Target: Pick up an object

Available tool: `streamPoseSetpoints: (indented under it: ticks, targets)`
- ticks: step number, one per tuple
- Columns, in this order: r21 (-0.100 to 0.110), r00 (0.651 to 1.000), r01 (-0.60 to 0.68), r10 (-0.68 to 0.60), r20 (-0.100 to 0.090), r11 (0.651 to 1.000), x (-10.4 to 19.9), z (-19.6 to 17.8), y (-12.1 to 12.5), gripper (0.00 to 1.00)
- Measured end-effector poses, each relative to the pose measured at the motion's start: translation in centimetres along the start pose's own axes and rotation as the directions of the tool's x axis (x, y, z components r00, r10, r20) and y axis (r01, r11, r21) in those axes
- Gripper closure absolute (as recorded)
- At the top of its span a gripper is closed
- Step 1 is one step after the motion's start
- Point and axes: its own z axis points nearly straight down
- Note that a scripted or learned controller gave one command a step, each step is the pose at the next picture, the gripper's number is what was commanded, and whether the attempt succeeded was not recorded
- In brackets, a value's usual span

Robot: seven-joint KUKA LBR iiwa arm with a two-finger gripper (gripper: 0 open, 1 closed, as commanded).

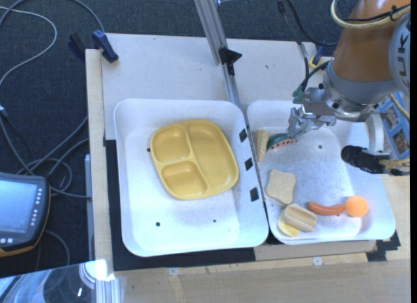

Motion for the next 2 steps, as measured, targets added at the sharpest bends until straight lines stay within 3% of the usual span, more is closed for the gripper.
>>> streamPoseSetpoints:
  ticks: [2]
  targets:
    - [0.0,1.0,0.0,0.0,0.001,1.0,10.3,-0.5,-1.8,1.0]
